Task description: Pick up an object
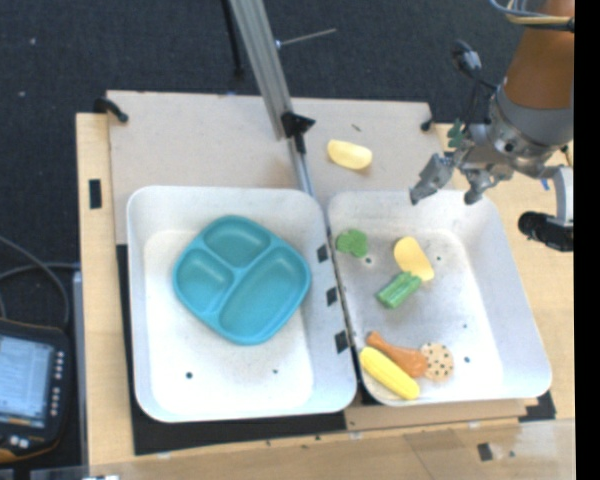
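Observation:
My gripper (448, 186) hangs over the far edge of the right bin (500, 298), fingers spread apart and open, with nothing between them. Below it in that bin lie a green round piece (352, 242), a yellow wedge (413, 257) touching a green stick (398, 290), and at the near edge a yellow corn cob (388, 373), an orange carrot (398, 355) and a speckled cookie (437, 361). All of these lie apart from the gripper.
The left bin (160, 368) holds a blue divided plate (242, 279). A yellow lemon-like piece (349, 154) rests on the bench behind the bins. A slanted metal post (265, 58) rises at the back between the bins.

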{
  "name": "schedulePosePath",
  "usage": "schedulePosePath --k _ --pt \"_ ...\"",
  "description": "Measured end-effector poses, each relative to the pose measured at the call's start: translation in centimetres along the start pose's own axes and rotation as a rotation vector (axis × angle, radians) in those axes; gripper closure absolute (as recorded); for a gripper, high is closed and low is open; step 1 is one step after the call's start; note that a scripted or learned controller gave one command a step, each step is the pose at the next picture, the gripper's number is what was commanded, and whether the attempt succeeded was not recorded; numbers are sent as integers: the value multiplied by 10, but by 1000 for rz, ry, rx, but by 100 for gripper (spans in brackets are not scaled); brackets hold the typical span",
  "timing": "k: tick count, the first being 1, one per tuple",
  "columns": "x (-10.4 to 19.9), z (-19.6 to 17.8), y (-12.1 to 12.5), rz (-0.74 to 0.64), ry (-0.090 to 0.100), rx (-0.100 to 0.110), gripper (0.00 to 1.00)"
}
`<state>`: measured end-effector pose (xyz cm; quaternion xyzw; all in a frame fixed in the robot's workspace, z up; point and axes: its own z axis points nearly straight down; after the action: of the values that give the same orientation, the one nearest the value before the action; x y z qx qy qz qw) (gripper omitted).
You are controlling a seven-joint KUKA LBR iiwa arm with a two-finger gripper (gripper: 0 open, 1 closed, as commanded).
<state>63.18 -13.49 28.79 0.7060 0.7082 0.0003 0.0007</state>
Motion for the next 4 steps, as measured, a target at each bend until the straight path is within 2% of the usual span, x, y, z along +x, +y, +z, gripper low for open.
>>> schedulePosePath --k 1,2,3,4 --pt "0 0 0 0 0 0 0" --pt "-8 61 0 5 -2 7 0" --pt "-17 106 -1 5 -2 5 0" --pt "-24 167 0 5 -2 6 0"
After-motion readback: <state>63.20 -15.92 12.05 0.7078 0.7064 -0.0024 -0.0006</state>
